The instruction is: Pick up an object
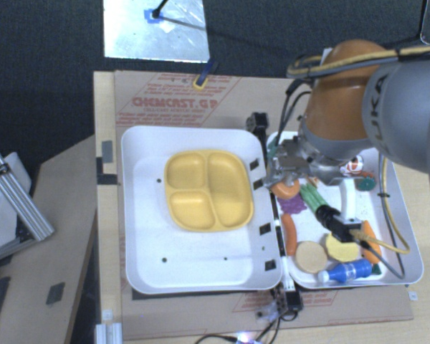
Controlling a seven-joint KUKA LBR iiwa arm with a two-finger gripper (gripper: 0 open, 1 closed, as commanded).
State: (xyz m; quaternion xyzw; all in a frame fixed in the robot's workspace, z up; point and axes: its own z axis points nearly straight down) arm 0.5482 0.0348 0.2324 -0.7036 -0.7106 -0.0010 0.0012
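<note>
Gripper [290,172]: low over right bin's [408,260] near-left corner; grasp state cannot be told. Orange piece [285,189] lies directly beneath it, purple piece [294,205] just beyond. Green marker [317,201] lies alongside, long axis slanting away toward lower right.

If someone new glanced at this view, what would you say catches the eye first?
Probably the yellow divided plate, lying alone in the left white bin. Next, the big grey arm with its orange band, reaching in from the right over the right bin, which is crowded with small colourful items such as a blue bottle and a green marker.
</note>
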